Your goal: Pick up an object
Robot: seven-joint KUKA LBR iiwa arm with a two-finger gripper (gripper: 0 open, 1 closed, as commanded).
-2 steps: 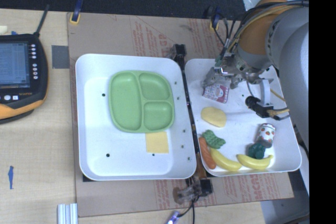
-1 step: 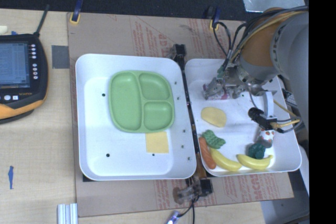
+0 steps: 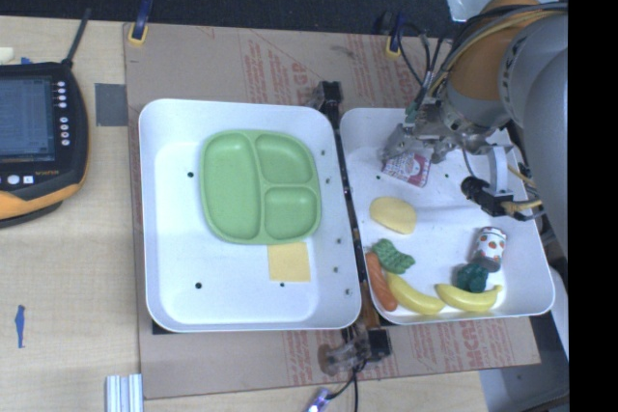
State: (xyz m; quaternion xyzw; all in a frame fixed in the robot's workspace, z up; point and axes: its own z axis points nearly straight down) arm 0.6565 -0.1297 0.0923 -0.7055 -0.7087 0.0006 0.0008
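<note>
Two white bins sit side by side on a cardboard sheet at the centre of the frame. The left bin contains two items: one green divided plate with three compartments, lying flat in its upper middle, and one yellow square slice just below the plate, touching or nearly touching its lower edge. The right bin contains seven items by count. One pink-and-white packet lies in the upper left part of that bin, directly under the gripper; whether the jaws are open or closed on it cannot be told from this angle. One pale yellow oval lies just below the packet. Along the bottom edge, from left to right: one orange carrot, one green leafy piece resting by its upper end, one banana beside the carrot, and a second banana further right. One small can with a dark teal lump at its foot stands just above the second banana. The arm enters from the upper right of the frame. One handheld control pendant lies at the left edge, well apart from the bins.
</note>
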